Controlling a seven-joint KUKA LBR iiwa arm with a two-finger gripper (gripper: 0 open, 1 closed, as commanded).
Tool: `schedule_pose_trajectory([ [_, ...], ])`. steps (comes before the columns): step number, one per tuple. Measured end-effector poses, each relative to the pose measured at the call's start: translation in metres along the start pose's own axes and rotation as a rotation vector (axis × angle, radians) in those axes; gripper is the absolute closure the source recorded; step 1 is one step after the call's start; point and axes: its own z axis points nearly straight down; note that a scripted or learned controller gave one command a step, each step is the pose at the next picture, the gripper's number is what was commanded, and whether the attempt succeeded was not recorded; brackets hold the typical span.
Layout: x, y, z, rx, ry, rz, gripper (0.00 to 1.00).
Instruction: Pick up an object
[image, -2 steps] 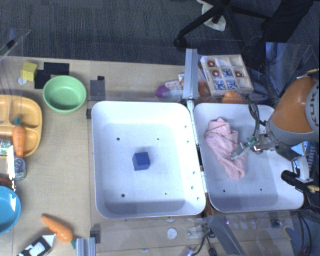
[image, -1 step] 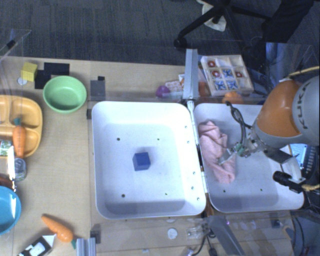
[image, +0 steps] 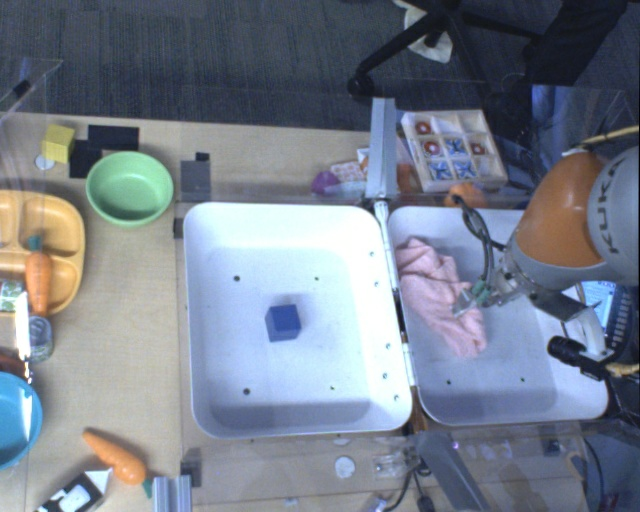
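A pink crumpled cloth (image: 436, 291) lies in the left part of the right bin (image: 520, 385). A small blue cube (image: 284, 321) sits near the middle of the left bin (image: 230, 250). My gripper (image: 472, 297) reaches in from the right and is down at the cloth's right edge, its tips against the fabric. The arm's orange band and grey wrist hang over the bin's right half.
Left of the bins the bench holds a green bowl (image: 129, 187), a yellow divided plate (image: 40, 250) with a carrot, a blue bowl (image: 15, 420) and another carrot (image: 118, 457). A game box (image: 452, 150) lies behind the right bin.
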Motion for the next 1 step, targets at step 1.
schedule_pose_trajectory([
  [1, 0.0064, 0.0845, -0.0780, 0.020, 0.010, 0.023, 1.00],
])
